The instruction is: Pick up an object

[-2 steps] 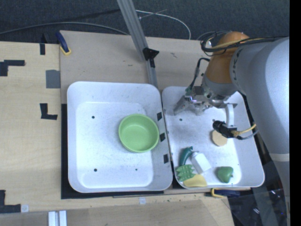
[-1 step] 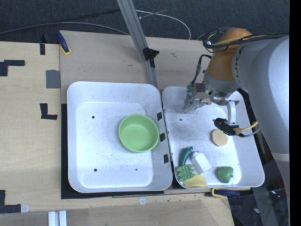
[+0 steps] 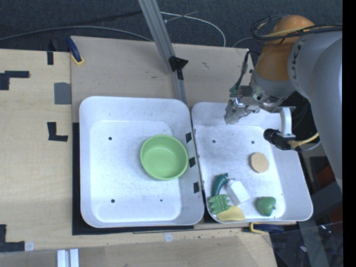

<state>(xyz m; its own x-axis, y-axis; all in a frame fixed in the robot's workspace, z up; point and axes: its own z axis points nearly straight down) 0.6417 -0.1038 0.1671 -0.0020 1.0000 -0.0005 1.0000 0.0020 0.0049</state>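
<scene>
Grey-metal gripper (image 3: pixel 235 114) hung over the far rim of the right bin (image 3: pixel 289 166), seemingly poised to choose a target; whether it was apart or together I could not tell. Nearest lay the tan disc (image 3: pixel 259 162), well apart, toward the near right.

From my feed the light is even and fairly bright, coming from overhead, with the two white bins (image 3: pixel 94 149) close to washed out but no hard glare. Shadows are soft and short, a faint one inside the green bowl (image 3: pixel 164 157). Overall the picture is soft and low-res, with small items in the right bin's (image 3: pixel 295 188) near corner too blurry to read.
</scene>
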